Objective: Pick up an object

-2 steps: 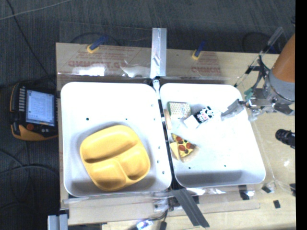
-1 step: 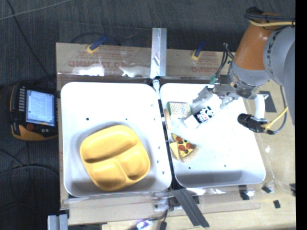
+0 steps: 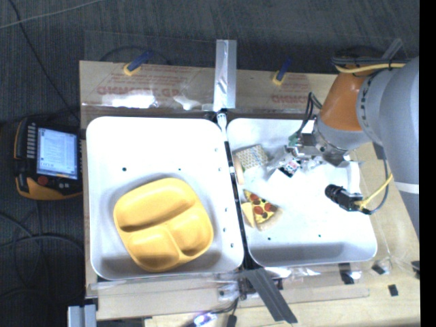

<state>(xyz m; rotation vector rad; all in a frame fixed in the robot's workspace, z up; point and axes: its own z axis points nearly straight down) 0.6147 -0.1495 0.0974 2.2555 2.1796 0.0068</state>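
A toy pizza slice (image 3: pixel 259 211) with red toppings lies at the left side of the right bin (image 3: pixel 320 240), close to the divider. A small speckled tan pad (image 3: pixel 251 157) lies in that bin's upper left corner. My gripper (image 3: pixel 286 165) hangs low over the upper middle of the right bin, just right of the pad and above the pizza slice. Nothing shows clearly in its grasp. A yellow divided plate (image 3: pixel 162 222) rests in the left bin (image 3: pixel 116 142).
The grey arm with its orange band (image 3: pixel 340 105) reaches in from the upper right, over the right bin's far rim. A black cable fitting (image 3: pixel 338 195) hangs over the bin's right side. A handheld pendant (image 3: pixel 49 157) lies left of the bench.
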